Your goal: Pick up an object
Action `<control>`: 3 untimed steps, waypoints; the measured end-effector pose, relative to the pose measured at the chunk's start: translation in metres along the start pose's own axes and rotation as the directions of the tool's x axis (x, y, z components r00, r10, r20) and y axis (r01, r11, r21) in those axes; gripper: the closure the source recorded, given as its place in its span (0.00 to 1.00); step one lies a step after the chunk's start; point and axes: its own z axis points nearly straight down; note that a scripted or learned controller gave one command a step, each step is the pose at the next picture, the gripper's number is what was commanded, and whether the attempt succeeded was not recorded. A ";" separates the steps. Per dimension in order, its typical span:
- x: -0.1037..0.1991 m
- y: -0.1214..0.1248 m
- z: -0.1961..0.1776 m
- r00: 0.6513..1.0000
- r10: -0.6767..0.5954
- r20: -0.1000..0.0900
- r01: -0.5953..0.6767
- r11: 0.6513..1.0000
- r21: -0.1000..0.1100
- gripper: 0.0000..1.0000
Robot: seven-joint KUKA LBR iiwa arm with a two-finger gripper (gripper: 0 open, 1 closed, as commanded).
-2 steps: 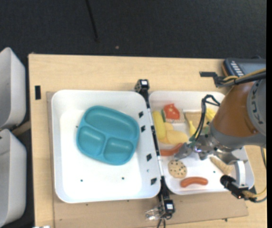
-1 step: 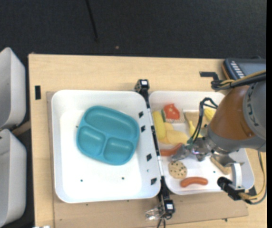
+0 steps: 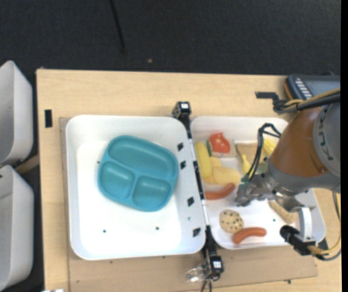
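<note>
Down on the bench point(image 3: 162, 93) from above: two white bins side by side. The left bin point(image 3: 89, 224) carries a teal divided plate point(image 3: 139, 172), lying flat and a bit toward the far side, well clear of the near wall.

Over to the right bin point(image 3: 247, 125), where the action is. The arm point(image 3: 302, 148), grey with its orange band, reaches in from the right and hangs over the middle of this bin. The gripper point(image 3: 246, 194) sits low among the toy food; whether it is spread or pressed together cannot be told from here, it is too dark and small.

Around it: a red tomato-like piece point(image 3: 220, 143) at the far left of the bin, a yellow banana point(image 3: 203, 158) along the left wall, a pale yellow lump point(image 3: 222, 175) just beside it, and an orange-red sausage point(image 3: 218, 193) just left of the gripper. Nearer the camera's bottom edge, a speckled cookie point(image 3: 230, 221) and a second sausage point(image 3: 249, 235) lie close together by the near wall. Nothing can be seen pinched by the gripper.
</note>
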 end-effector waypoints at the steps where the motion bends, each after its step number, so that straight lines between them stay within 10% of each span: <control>1: -0.013 0.003 -0.053 1.000 -0.002 0.001 0.002 1.000 -0.002 1.00; 3: -0.021 0.004 -0.130 1.000 -0.014 0.000 0.014 1.000 0.001 1.00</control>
